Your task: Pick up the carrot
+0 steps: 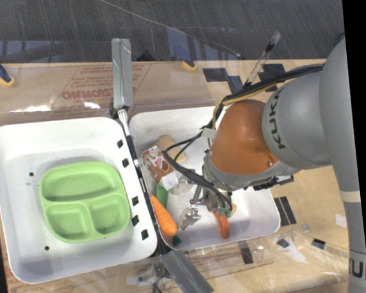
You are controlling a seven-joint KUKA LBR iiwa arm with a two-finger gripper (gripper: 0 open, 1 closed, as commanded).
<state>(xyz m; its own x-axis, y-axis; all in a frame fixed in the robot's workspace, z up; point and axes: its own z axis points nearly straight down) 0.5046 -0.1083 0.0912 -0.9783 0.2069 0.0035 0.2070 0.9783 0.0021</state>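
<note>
The pincer (205, 210) hangs low inside the right bin (267, 215), its metal fingers apart and nothing between them. Just to its right a small orange piece (223, 225) lies on the bin floor. The carrot (164, 216) rests to the pincer's left, against the bin's left wall, slanting toward the near corner. Above it sits a brown-and-white packet (157, 164). Across the divider, the left bin (10, 191) holds a green sectioned plate (84, 199). Both bins stand on the counter (307, 234).
</note>
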